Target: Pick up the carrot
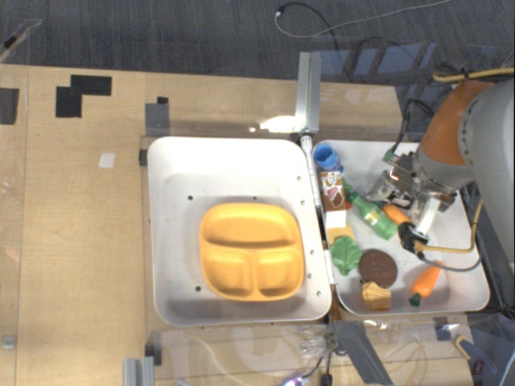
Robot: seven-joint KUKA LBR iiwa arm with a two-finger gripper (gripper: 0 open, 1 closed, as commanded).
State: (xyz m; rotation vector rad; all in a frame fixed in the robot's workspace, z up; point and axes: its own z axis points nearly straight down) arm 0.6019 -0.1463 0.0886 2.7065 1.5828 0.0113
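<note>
Carrot lying toward the near edge of the right bin, away from the gripper

The carrot (425,283) is lying in the right bin (475,296) near its front right corner, its long axis running at a slant with the green stem end pointing down-left and the orange tip up-right. The gripper (394,190) is hanging over the middle of the same bin, above a green bottle (375,217) and a small orange piece (397,214), and nothing is showing between its fingers; whether they are spread or closed cannot be told from this angle. The carrot is sitting well apart from the gripper, toward the camera and slightly to the view's right, just right of a brown round cookie (377,267), so the coming move is likely calling for travel toward the bin's near edge and a wrist turn across that slanted axis
</note>
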